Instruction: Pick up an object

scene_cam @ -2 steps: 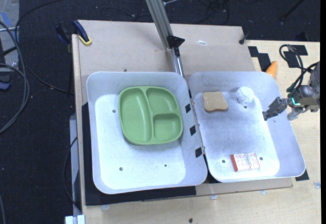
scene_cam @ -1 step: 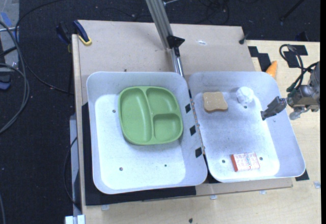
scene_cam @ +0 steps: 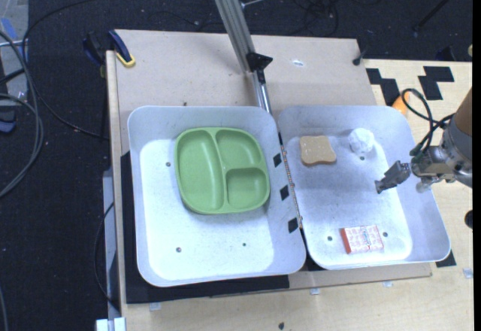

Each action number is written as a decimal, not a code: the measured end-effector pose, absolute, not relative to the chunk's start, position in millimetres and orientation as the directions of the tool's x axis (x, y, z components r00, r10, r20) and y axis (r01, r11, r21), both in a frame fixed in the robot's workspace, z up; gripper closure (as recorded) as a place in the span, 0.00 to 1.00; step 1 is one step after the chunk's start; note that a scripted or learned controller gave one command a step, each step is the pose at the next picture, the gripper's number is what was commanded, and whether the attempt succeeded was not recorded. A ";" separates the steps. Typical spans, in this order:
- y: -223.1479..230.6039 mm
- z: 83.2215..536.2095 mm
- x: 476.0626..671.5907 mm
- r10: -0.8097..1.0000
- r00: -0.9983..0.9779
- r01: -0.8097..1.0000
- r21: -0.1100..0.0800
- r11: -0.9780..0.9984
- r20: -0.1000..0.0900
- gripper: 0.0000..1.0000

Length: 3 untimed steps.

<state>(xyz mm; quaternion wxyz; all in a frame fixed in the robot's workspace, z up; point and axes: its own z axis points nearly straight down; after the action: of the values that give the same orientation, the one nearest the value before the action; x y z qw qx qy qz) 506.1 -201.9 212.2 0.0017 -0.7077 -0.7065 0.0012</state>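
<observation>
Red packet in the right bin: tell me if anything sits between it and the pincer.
Nothing visible does. The pincer hangs over the right bin near its right side, and the red packet lies below it in the picture on bare floor. The bread slice and white lump lie farther up.

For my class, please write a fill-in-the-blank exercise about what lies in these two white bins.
1. The green plastic divided plate has ____ compartments.
2. That plate lies in the ____ shallow white bin.
3. The tan slice of toast lies in the same bin as the small red-and-white rectangular packet, the ____ one.
4. The robot's dark claw hovers near that bin's ____ edge.

Missing words: three; left; right; right
</observation>
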 end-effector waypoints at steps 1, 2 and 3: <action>-206.0 149.0 503.8 1.000 0.001 1.000 -0.005 -0.001 0.001 0.00; -205.1 95.4 503.2 1.000 0.001 1.000 -0.004 -0.001 0.001 0.00; -205.6 108.2 504.1 1.000 0.002 1.000 0.000 -0.002 -0.001 1.00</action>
<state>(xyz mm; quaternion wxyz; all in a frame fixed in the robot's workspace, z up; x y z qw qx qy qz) 504.1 -205.6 108.2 -0.0003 -0.7076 -0.7066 0.0000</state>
